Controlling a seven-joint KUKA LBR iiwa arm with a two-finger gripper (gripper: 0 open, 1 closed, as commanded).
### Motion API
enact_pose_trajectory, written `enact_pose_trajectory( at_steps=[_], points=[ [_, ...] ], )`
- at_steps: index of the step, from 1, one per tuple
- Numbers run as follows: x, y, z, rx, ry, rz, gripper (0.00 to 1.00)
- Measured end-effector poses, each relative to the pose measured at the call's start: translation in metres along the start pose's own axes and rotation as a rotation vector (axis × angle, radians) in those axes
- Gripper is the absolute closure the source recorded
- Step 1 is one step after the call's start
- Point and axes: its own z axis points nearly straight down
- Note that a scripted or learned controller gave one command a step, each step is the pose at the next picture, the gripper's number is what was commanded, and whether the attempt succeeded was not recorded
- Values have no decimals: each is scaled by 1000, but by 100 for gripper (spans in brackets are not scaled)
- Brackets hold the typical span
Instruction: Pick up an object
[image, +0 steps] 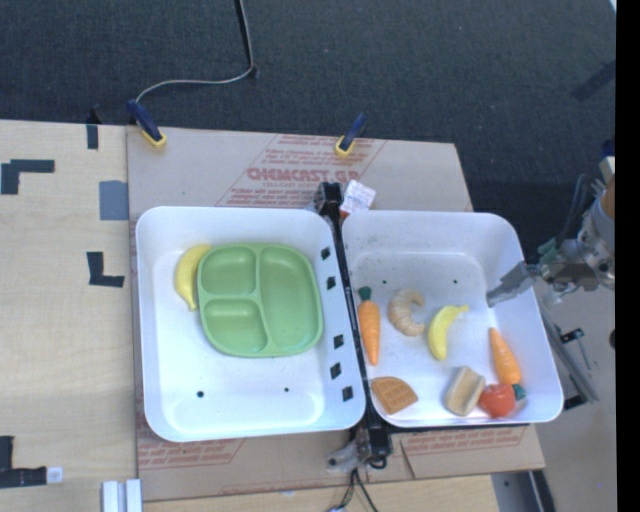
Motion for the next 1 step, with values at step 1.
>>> enact_pose_trajectory(
  at_steps=[1],
  points=[
    [2, 26, 71, 1, 0, -1, 0]
  ],
)
